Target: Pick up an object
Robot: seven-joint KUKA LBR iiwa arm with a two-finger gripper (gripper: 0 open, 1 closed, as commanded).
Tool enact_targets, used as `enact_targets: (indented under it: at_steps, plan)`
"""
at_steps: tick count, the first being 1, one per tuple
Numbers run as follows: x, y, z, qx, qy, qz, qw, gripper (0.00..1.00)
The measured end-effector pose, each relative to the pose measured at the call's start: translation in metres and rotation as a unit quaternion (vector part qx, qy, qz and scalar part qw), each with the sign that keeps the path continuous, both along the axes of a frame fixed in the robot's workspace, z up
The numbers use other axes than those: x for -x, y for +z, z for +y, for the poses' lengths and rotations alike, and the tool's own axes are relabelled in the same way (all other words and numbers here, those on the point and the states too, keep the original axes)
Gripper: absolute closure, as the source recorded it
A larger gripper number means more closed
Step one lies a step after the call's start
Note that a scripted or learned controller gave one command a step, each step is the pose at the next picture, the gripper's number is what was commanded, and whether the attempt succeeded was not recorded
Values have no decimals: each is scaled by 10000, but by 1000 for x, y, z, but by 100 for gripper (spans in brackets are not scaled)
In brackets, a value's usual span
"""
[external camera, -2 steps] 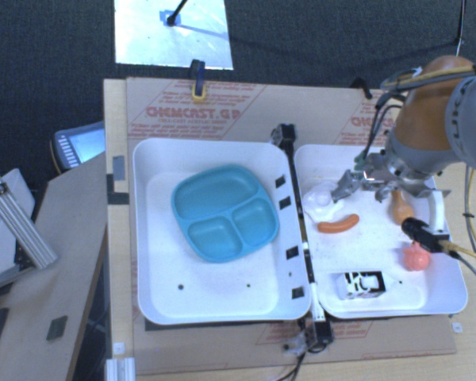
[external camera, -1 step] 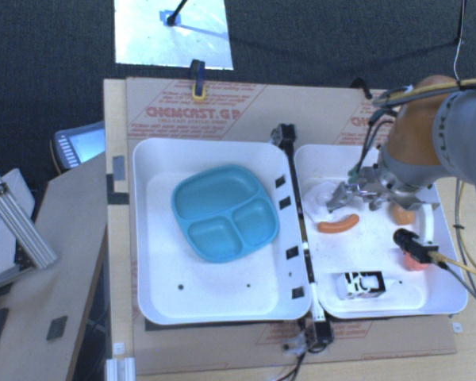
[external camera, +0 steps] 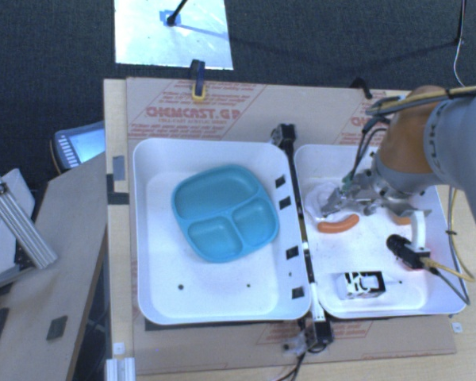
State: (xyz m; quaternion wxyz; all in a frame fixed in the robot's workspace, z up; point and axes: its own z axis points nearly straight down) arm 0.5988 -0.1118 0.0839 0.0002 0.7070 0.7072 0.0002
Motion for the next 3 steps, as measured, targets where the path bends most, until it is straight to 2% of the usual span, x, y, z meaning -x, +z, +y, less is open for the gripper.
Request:
enact_targets:
  at_steps: [1, 3]
  plan:
    - [-2, 13, 0, -1, -1, -22, 10000, 100]
    - [-21, 122, 4, 6, 23, -34, 10000, 100]
